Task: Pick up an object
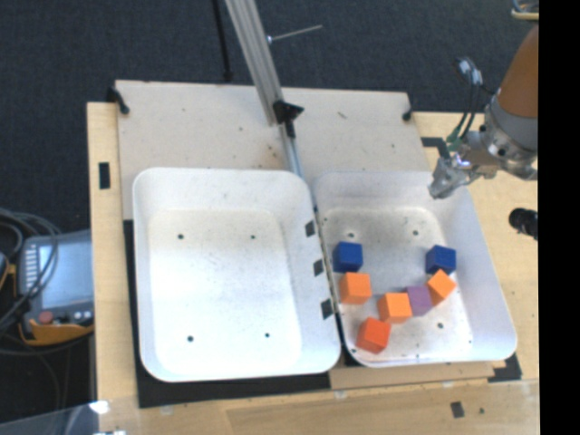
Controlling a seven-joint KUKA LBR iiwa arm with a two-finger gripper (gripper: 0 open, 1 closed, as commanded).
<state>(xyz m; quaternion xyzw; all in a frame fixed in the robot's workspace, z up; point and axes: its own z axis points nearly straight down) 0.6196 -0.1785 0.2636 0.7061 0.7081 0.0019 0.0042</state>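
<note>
Left to right in right bin (480,243): blue cube (347,256), orange cubes (355,287) (373,334) (394,306), purple cube (419,299), orange (440,285), blue (440,259). All cubes, no long axis, most yawed off bin edges. My gripper (444,185) hangs over the bin's far right rim, arm slanting in from right; holding nothing.

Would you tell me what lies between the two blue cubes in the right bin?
In the camera view, only bare, speckled bin floor lies between the left blue cube and the right blue cube; the orange and purple blocks sit below that line.
</note>
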